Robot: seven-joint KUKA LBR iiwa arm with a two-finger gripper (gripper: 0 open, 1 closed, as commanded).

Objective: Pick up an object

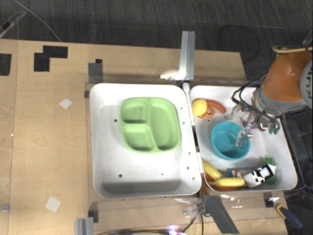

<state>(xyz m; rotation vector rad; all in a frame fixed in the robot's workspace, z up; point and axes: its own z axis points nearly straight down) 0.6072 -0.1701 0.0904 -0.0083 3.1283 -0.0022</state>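
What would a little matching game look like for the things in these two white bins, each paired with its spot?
Things:
1. green divided tray
2. blue bowl
3. banana
4. black-and-white toy

Places:
A. front right corner of the right bin
B. middle of the left bin
C. front left of the right bin
D. middle of the right bin, under the hand

Pairs: 1-B, 2-D, 3-C, 4-A
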